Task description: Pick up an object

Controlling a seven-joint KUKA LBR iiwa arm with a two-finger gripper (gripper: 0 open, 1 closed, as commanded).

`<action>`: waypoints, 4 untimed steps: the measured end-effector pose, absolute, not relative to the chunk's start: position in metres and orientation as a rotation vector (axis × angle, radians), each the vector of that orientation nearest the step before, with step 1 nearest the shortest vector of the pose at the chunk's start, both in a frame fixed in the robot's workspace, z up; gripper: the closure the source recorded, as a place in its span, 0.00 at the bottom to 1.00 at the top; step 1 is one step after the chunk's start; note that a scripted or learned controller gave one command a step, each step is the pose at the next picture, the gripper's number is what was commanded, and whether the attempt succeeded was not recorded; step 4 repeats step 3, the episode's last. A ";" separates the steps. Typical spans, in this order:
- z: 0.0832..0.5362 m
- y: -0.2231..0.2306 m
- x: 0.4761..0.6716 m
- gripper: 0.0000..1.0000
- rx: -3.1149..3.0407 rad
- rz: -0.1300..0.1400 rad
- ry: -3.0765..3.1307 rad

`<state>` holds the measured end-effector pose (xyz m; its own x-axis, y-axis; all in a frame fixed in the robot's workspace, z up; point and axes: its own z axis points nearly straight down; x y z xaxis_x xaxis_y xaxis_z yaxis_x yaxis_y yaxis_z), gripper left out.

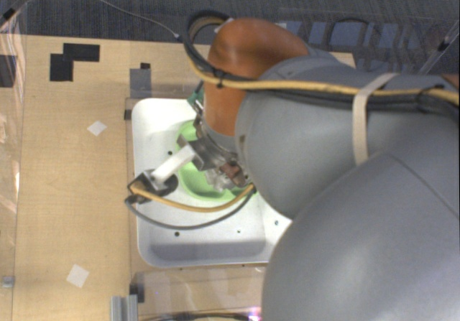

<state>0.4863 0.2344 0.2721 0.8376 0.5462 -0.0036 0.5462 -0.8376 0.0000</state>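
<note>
Pincer [215,177] lowered into the white bin [154,122], its state impossible to tell, hidden beneath the wrist, right over a light green object [192,176], perhaps a bowl, on the bin floor, grey arm [338,169] with orange band [241,68] filling the right, tan tabletop [65,197] around.

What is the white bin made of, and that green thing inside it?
The white bin looks like smooth moulded plastic: rounded corners, a soft sheen, small dark spots on its floor that may be holes. The green object also seems plastic, bright and glossy, but the arm covers most of it, so that's a guess.
</note>
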 end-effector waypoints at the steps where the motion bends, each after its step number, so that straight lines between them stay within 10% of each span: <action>1: 0.091 0.201 0.490 1.00 3.133 0.014 0.320; 2: 0.268 0.237 0.488 1.00 3.088 0.014 0.607; 4: 0.219 0.234 0.486 1.00 2.908 -0.004 1.187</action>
